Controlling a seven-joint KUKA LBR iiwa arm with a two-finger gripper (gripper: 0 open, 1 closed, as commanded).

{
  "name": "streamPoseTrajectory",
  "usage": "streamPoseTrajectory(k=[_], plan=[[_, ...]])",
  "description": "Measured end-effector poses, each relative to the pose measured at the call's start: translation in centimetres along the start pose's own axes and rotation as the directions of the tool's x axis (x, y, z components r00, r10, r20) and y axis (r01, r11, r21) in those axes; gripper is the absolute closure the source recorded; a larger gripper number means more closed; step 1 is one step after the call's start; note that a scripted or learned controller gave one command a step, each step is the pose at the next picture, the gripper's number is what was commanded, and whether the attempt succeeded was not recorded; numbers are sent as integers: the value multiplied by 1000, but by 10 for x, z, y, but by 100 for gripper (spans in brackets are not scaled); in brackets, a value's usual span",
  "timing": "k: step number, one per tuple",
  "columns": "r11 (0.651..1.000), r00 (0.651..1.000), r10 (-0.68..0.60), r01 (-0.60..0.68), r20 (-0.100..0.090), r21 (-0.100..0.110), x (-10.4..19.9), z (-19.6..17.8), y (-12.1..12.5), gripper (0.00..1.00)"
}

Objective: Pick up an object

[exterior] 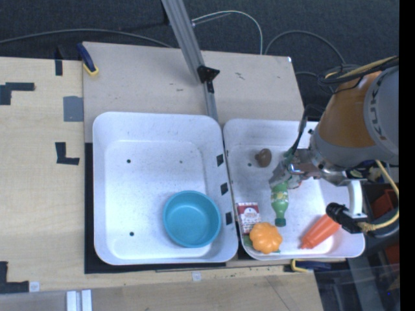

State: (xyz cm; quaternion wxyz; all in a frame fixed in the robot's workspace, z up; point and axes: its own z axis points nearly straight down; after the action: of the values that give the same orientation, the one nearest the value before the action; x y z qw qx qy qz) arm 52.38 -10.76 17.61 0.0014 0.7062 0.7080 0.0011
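Note:
My gripper (290,172) hangs low over the middle of the right bin (337,248), under the grey and orange wrist. Just below it lies a small green bottle (280,205). The bottle's upper end touches or sits right under the gripper tip, and I cannot tell which. A small brown lump (263,156) lies to the gripper's upper left. At the bin's front edge sit an orange rounded fruit (265,236), a red and white carton (248,215) and an orange carrot-shaped piece (318,232).
The left bin (117,131) holds a blue bowl (190,218) near its front right corner. A grey pole (185,31) slants down to the divider between the bins. Cables trail behind the bench.

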Motion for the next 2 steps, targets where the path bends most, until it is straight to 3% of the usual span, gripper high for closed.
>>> streamPoseTrajectory(k=[1, 2], plan=[[1000, 1000, 0, 0, 0, -1, 7, -61, 0, 100], [1000, 1000, 2, -2, -1, 4, 7, -70, 1, 100]])
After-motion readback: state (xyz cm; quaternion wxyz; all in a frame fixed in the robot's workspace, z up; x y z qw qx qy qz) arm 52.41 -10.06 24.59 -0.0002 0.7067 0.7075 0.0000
